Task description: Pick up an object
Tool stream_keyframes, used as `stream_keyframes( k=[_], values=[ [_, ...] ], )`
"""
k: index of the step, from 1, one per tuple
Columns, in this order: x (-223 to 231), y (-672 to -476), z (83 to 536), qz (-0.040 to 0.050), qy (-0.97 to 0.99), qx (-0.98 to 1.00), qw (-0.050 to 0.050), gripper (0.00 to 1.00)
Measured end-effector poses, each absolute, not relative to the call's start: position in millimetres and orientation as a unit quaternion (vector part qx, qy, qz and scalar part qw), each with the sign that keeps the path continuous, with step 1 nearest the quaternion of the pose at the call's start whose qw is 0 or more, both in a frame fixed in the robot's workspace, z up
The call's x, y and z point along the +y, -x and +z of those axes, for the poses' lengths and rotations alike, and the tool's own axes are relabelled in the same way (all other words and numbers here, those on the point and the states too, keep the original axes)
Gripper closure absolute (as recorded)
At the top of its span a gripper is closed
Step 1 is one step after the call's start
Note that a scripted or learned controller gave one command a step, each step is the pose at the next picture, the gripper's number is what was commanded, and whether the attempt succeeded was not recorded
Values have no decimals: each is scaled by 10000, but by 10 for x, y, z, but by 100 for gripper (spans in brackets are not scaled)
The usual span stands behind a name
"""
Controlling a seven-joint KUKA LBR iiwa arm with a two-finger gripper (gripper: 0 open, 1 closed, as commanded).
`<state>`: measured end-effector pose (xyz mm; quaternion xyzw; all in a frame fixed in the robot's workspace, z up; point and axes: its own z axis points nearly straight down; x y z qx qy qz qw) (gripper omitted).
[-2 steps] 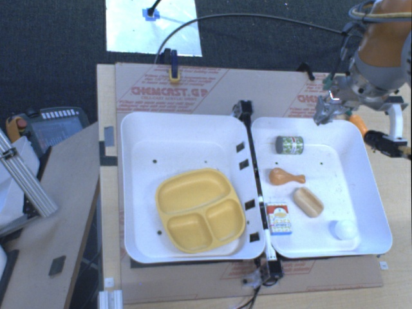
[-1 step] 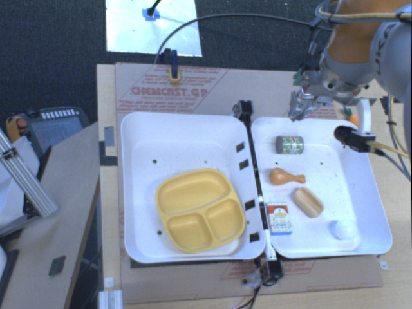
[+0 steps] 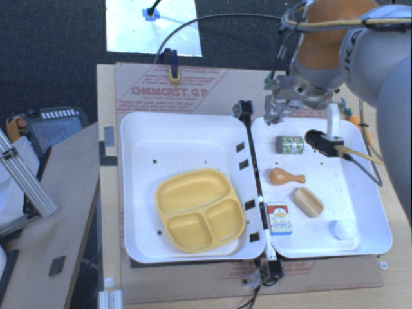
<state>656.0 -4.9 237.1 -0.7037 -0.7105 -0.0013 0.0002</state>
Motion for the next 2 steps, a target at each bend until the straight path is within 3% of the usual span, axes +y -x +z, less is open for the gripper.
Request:
stream_keyframes(
  k=[2],
  values=[
    [1002,-6523,2447,-15,7038,-7104,-1,100]
  ],
)
